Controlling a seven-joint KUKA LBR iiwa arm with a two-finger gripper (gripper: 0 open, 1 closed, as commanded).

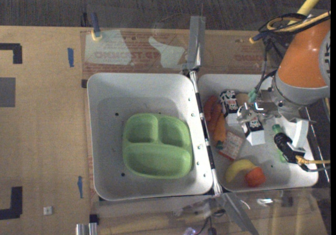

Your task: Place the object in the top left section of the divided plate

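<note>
Lowest in view: yellow plastic banana (239,169) touching small red-orange round fruit (255,176), right white bin (307,177). Green divided plastic plate (157,145) in left bin (105,97). Gripper (251,118) above right bin; jaws' state unclear.

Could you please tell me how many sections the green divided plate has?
3. The green divided plate in the left bin has two small sections along its far side, top left and top right, and one wide section across its near side.

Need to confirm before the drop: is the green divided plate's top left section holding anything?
Empty. The green divided plate in the left bin shows bare green in all its sections.
</note>
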